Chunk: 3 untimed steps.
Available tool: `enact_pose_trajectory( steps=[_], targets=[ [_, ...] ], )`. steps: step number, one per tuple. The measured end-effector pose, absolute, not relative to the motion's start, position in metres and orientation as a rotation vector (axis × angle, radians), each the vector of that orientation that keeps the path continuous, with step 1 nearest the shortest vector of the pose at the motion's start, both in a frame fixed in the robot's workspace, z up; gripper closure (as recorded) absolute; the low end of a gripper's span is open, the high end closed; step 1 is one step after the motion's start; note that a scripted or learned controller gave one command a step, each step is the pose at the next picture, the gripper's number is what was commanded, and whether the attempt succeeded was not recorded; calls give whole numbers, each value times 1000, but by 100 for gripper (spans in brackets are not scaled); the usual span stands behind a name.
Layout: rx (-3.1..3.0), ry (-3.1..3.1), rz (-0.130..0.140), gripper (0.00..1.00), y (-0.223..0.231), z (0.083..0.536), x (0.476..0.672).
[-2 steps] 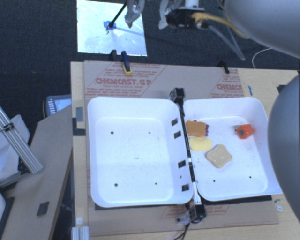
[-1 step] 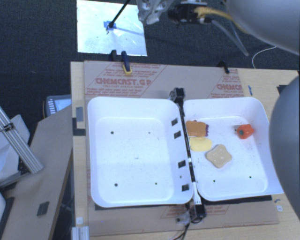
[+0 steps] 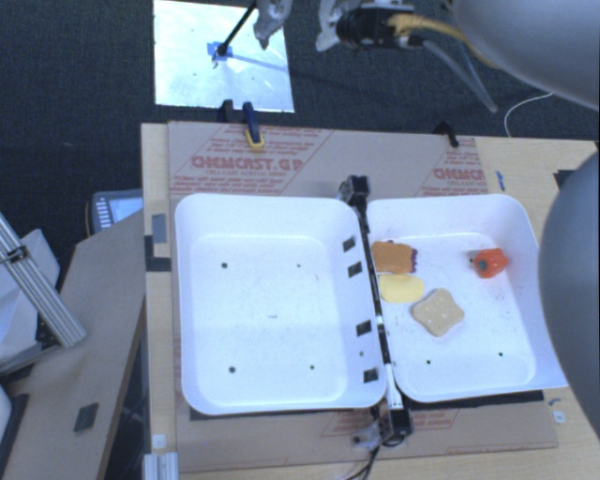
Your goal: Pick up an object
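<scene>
While the grey arm looms along the right side, its gripper hangs released above the far end of the bench, well apart from 2 white bins.

Seen from above, the 2 pale fingers stand spread with dark floor between them and nothing in their grasp. All 4 objects lie in the right bin: an orange-brown piece with a purple edge near the divider, a flat yellow piece just below it and touching or nearly touching it, a tan toast-shaped piece beside the yellow one, and a red-orange round object apart toward the arm's side. The left bin sits alongside, on a brown board printed with red lettering. A shiny metal sheet lies on the floor beyond the bench.
</scene>
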State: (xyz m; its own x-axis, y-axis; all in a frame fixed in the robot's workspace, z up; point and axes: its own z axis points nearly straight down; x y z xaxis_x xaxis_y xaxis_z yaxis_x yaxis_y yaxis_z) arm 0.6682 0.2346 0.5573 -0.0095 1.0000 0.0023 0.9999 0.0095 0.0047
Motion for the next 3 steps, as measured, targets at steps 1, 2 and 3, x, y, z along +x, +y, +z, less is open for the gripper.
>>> enact_pose_trajectory(
  steps=[1, 2, 3],
  targets=[
    [2205, 2234, 12, 100, 235, 569, 668],
    [2205, 2235, 11, 0, 235, 568, 668],
    [2200, 2238, 14, 100, 235, 580, 668]
  ],
)
